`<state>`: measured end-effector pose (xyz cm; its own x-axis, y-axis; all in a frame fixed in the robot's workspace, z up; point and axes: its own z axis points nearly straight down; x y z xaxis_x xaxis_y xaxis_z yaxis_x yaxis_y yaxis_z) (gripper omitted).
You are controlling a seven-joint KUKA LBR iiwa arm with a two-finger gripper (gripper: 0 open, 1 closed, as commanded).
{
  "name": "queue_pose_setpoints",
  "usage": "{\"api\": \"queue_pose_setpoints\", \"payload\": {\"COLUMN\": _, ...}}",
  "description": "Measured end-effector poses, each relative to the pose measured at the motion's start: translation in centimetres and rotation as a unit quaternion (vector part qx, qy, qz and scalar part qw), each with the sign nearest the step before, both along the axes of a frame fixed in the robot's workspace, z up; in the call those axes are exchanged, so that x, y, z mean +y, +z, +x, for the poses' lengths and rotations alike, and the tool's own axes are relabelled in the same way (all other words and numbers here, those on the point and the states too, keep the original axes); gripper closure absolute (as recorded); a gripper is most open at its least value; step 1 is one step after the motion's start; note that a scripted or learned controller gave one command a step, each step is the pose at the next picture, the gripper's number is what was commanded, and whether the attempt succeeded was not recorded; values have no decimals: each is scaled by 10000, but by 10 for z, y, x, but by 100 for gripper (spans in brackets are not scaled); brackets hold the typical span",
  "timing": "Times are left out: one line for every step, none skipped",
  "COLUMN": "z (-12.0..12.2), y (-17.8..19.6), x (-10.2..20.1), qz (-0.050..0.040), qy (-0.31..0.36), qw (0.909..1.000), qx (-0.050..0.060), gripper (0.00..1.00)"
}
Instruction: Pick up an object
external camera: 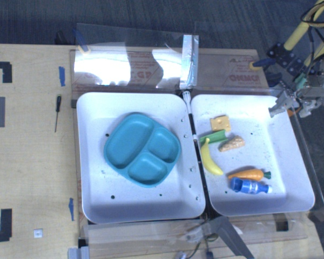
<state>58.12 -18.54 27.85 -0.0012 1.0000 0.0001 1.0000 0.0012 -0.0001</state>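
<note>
A blue divided plate (143,149) lies in the left bin (92,198), while the right bin (294,171) holds a banana (209,159), carrot (248,174), blue bottle (249,186) and cheese wedge (221,123). The claw (291,102) sits at that bin's far right rim, its grip impossible to tell.

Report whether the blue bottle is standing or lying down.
Lying down. The blue bottle rests on its side in the right bin, just below the carrot.
</note>
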Motion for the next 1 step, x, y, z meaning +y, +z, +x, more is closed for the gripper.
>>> {"api": "queue_pose_setpoints", "payload": {"z": 20, "y": -114, "x": 70, "qz": 15, "qy": 1191, "qw": 9929, "qx": 30, "gripper": 0}}
